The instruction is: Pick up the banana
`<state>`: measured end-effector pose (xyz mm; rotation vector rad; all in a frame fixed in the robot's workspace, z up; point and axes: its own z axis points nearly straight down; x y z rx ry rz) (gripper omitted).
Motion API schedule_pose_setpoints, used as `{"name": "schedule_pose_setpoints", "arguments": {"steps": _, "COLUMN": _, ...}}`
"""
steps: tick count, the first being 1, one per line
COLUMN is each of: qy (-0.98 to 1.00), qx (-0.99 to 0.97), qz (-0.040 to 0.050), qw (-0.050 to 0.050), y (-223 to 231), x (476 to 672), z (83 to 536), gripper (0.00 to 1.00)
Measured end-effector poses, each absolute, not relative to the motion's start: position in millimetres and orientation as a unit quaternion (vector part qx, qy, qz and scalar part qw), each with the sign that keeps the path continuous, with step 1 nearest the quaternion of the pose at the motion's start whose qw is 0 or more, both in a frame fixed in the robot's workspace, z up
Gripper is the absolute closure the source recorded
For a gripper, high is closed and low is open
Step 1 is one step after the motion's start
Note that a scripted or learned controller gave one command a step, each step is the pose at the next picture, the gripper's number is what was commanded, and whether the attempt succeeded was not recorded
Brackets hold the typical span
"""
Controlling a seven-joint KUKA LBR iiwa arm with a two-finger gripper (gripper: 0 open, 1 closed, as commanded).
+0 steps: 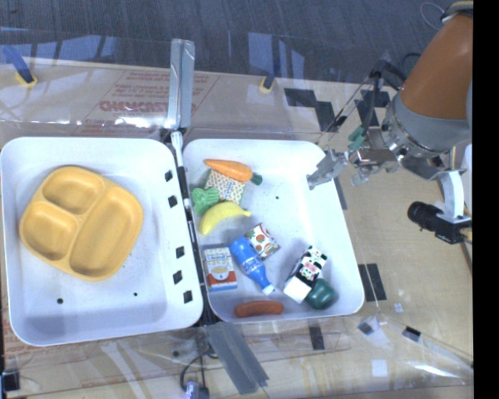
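- The banana is lying in the right bin, toward its left wall and roughly midway between the far and near edges, with nothing gripping it.
- The pincer is hovering over the right bin's far right corner, well apart from the banana; whether its fingers are spread or pressed together cannot be told.
- A carrot is sitting near the bin's far edge, a patterned box just beside it, and a green toy is touching the banana's far side.
- A blue bottle, a small carton, a cow-print carton and a sausage are resting toward the near edge.
- A yellow divided plate is occupying the left bin.
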<state>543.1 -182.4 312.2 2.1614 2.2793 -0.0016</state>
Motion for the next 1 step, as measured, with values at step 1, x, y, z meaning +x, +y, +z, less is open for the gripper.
{"name": "schedule_pose_setpoints", "arguments": {"steps": 1, "qy": 0.730, "qx": 0.683, "qz": -0.0014, "qw": -0.002, "y": -152.3, "x": 547.6, "z": 219.1, "gripper": 0.00}}
